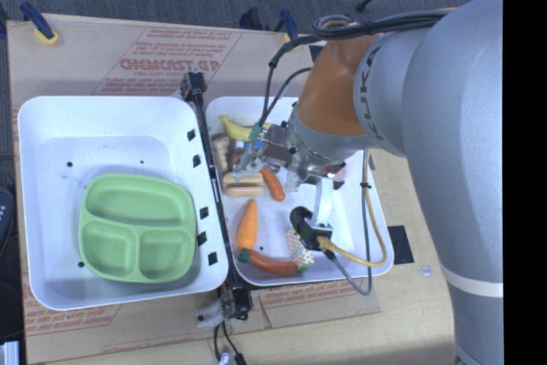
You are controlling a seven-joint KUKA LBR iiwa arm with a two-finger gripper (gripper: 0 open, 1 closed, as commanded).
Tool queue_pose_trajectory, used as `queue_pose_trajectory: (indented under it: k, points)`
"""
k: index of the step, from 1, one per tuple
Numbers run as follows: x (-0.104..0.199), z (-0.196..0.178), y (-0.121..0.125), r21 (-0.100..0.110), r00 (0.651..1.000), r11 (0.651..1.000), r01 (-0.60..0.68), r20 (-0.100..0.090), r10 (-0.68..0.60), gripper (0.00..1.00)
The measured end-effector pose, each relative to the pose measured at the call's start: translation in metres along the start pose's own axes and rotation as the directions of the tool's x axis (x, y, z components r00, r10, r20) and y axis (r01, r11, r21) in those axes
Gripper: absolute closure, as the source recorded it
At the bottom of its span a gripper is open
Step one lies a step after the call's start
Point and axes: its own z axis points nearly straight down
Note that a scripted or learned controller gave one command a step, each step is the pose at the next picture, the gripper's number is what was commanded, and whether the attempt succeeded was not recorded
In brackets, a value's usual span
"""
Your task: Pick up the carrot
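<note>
The carrot (248,224) is orange and tapered, and lies nearly upright in the lower left of the right bin (376,256), its green end toward the front. My gripper (255,156) hangs over the middle of that bin, above and slightly right of the carrot, and apart from it. A short orange-red piece (273,184) lies just below the gripper. The wrist and arm cover much of the bin's right half.
A yellow banana (235,130) lies at the back of the right bin, with a bread-like piece (242,182) by the left wall. A reddish sausage (273,264) lies along the front. The left bin (43,132) holds a green divided plate (137,226).
</note>
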Motion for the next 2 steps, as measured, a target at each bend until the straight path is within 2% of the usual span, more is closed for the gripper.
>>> queue_pose_trajectory:
  k: [1,2]
  points:
    - [-0.0529,0.1004,-0.0133,0.000,0.999,0.999,0.042,0.000,-0.042,0.00]
    - [-0.0523,0.0904,-0.0131,0.001,0.999,0.999,0.049,0.000,-0.049,1.00]
